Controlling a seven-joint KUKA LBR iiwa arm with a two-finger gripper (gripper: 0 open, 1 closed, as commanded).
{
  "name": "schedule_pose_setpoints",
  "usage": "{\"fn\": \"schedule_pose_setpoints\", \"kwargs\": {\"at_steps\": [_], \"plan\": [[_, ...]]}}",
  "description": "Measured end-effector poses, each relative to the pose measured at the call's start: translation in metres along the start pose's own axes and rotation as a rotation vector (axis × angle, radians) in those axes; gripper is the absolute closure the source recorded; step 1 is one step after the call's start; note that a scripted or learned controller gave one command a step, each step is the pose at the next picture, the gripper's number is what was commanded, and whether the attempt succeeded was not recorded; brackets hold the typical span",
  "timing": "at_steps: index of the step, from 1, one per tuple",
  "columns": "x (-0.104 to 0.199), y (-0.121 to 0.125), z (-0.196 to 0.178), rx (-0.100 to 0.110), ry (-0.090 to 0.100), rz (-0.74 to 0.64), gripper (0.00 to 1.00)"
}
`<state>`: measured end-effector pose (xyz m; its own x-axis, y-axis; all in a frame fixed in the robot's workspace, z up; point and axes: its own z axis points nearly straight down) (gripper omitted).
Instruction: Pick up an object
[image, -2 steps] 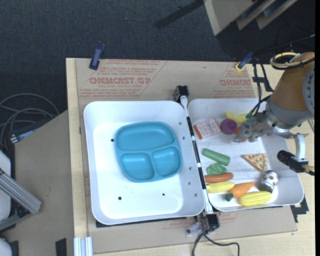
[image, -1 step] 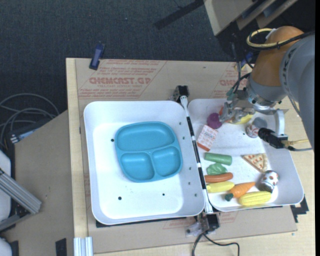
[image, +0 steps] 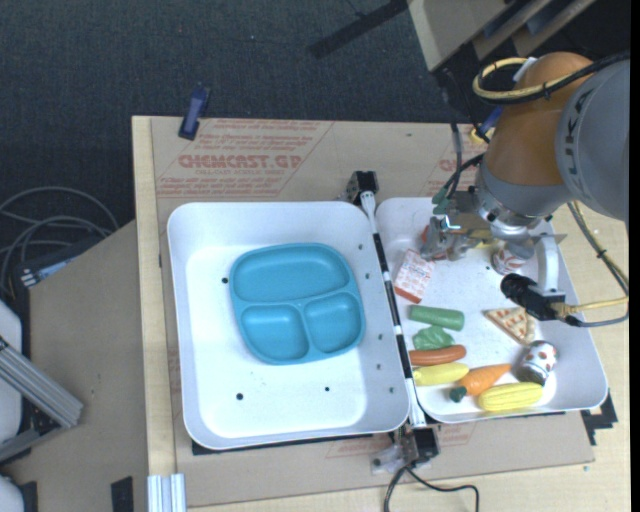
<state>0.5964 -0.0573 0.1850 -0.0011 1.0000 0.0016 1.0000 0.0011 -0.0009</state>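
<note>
My gripper (image: 441, 238) hangs low over the far left part of the right bin (image: 590, 372), with the grey and orange arm above it. Just in front of it lies a red and white packet (image: 413, 276). Nearer the front lie a green pickle (image: 437, 316), a red sausage (image: 437, 354), a yellow banana (image: 441, 375), an orange carrot (image: 487, 378), a yellow corn cob (image: 511, 397), a pizza slice (image: 509, 322) and a small silver and red object (image: 538, 361).
The left bin (image: 195, 300) holds a blue divided plate (image: 296, 302). Both bins rest on a cardboard sheet (image: 250, 155). A small blue object (image: 193, 112) lies at the cardboard's far left corner.
</note>
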Motion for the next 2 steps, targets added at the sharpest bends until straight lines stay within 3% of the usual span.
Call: {"fn": "schedule_pose_setpoints", "kwargs": {"at_steps": [1,2], "plan": [[0.0418,-0.0218,-0.0325,0.0,-0.001,0.0,1.0],[0.0415,-0.022,-0.0323,0.0,-0.001,0.0,0.0]]}}
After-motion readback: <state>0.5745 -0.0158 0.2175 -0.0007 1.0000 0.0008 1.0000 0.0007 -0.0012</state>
